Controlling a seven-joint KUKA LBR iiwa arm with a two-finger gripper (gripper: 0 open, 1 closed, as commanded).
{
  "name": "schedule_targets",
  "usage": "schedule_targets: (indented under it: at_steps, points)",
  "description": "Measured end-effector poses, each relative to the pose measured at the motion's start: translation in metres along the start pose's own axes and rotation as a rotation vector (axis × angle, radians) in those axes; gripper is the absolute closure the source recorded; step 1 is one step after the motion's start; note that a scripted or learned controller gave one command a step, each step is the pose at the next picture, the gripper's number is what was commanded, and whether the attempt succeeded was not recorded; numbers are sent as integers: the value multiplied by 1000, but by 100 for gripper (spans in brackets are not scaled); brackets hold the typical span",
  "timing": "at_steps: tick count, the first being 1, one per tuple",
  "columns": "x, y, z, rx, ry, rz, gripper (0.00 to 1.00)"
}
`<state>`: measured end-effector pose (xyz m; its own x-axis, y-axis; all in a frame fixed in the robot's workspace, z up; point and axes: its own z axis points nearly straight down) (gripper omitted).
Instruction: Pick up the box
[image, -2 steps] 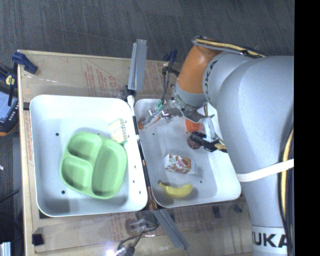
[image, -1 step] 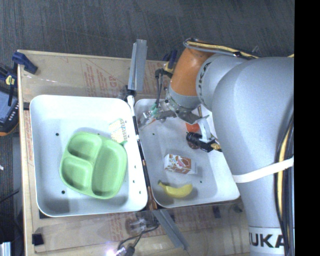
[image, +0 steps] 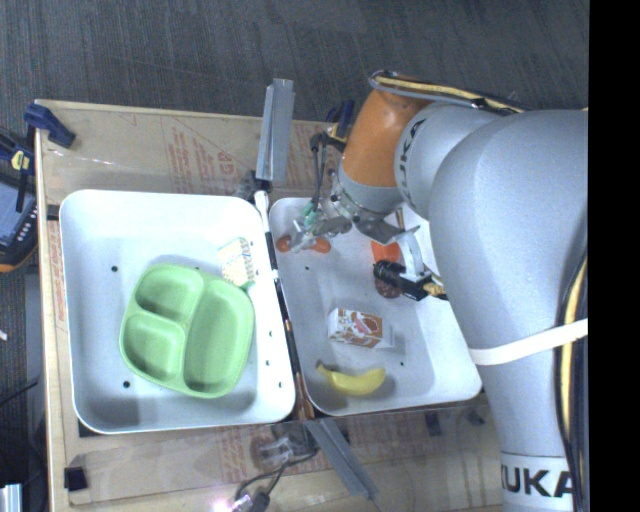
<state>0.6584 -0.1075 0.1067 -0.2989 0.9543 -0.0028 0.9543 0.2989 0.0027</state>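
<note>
A small pale box (image: 237, 262) with yellow and green print lies in the left bin (image: 90, 230), against its right wall and just past the green plate's far corner. My gripper (image: 317, 222) hangs low over the far left corner of the right bin (image: 450, 375), right of that box and across the wall between the bins. Nothing shows held in it. Two small red-brown pieces (image: 287, 243) lie on the bin floor right under the gripper. The big grey arm covers the right bin's far right side.
A green divided plate (image: 188, 330) takes up the middle of the left bin. In the right bin lie a white and red packet (image: 357, 327) and a banana (image: 352, 379) near the front. A red thing (image: 385, 250) shows partly under the arm.
</note>
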Motion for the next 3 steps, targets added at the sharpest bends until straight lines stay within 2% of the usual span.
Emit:
schedule_targets:
  at_steps: [1,2,3]
  points:
    - [-1,0,0,0,-3,0,0]
    - [0,1,-11,-2,-1,-2,100]
    - [-1,-1,-107,0,1,-459,100]
